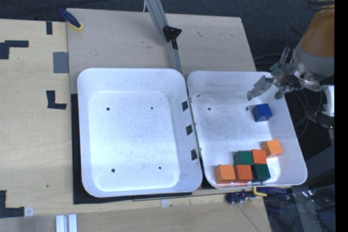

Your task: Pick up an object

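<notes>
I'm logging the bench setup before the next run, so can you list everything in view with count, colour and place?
bins: 2, white, side by side on the bench, left and right
blue block: 1, blue, right bin, upper part, apart from the rest
orange blocks: about 4, orange, right bin near corner
green blocks: 2, dark green, among the orange ones
metal pole: 1, grey, slanting above the bins
arm: 1, grey and orange, right side
hand: 1, above the blue block

Blue cube (262, 112) lies flat in right bin (217, 133).
</notes>
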Controlling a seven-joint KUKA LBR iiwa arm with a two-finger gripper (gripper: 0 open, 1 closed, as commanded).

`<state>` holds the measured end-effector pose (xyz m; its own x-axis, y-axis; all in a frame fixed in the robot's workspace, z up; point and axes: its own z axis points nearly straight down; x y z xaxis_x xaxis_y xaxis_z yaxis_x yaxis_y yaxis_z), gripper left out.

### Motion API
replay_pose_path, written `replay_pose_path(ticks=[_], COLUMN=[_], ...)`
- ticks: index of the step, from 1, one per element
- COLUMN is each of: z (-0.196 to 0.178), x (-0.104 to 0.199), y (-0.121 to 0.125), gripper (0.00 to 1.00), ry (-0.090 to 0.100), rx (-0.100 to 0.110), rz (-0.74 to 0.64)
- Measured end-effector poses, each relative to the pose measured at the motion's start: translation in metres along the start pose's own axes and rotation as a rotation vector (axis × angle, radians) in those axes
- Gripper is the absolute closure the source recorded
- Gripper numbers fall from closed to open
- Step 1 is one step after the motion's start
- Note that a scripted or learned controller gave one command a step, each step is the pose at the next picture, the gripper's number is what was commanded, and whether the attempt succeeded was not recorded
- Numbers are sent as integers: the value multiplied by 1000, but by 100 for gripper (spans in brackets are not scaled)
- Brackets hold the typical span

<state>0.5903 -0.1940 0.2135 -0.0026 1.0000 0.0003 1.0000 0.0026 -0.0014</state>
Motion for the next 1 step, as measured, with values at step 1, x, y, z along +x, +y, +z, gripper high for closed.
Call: replay_pose_path(ticks=[1], z=[0], x=[0], y=[0], gripper=[0], ry=[-1], rx=[0], rz=[0])
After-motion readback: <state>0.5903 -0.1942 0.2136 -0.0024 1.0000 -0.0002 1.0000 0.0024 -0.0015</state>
